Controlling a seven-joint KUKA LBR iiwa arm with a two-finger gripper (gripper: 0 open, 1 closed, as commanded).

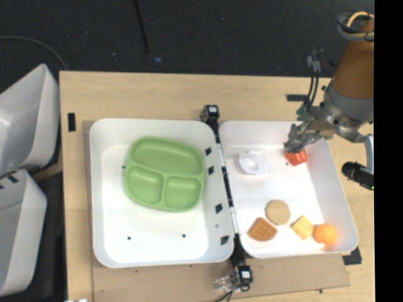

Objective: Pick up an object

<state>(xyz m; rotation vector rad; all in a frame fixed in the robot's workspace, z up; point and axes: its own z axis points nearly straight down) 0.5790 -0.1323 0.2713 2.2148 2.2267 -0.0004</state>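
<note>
In the right bin (327, 187), the gripper (295, 148) sits on a red block (297, 157); finger state cannot be determined.

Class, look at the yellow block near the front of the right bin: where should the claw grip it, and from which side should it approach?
Probably from straight above, closing on the yellow block across its flat sides. It lies low, with the round biscuit and orange ball close beside it, so a sideways approach looks crowded.
</note>
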